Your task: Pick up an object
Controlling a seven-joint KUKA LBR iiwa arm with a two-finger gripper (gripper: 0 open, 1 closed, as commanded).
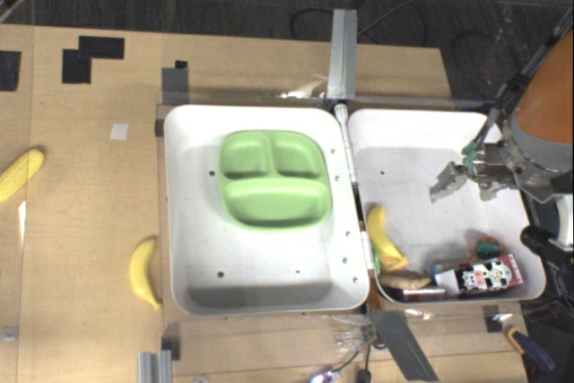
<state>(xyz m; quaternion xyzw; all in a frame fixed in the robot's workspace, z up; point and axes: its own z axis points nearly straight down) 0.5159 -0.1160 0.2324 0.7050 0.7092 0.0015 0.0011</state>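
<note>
Along the right bin's (421, 134) left wall, banana (384, 239) lengthwise, top-to-bottom; end effector (453, 179) open, empty, above

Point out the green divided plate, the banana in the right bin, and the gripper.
green divided plate (273, 178): camera view, its centre ridge.
banana in the right bin (381, 238): camera view, mid-curve.
gripper (446, 184): camera view, at the tips.

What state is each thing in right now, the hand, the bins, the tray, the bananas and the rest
hand: above the right bin, nothing between its fingers
green tray: flat, right way up, in the left bin
banana: lying against the right bin's left wall
small box: lying at the right bin's near edge
second banana: lying on the bench, outside the bins
corn cob: lying at the bench's left edge
</note>
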